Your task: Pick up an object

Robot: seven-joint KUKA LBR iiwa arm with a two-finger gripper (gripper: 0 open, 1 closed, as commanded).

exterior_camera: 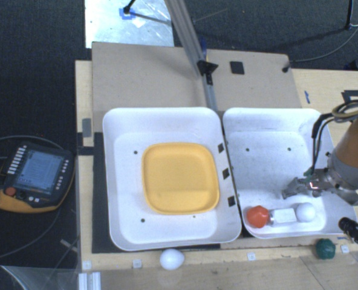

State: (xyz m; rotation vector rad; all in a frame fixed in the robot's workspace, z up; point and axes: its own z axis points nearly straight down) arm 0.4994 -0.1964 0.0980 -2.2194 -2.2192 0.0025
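Lying outside the bins, a white egg-shaped ball [172, 258] is safe, while the grey gripper [295, 188], grasping nothing, its spread untellable, is risking nudging the white bar with red ball end [280, 215] against the right white bin's rim [270, 233].

1. Both white bins [167, 125] looked like smooth, slightly glossy plastic.
2. The yellow plate [181, 178] appeared to be matt plastic.
3. The bench top [149, 71] resembled flat brown cardboard, matt.
4. The red ball [257, 216] and white egg-shaped piece [305, 211] seemed smooth.
5. The floor [28, 71] looked like rough dark carpet.
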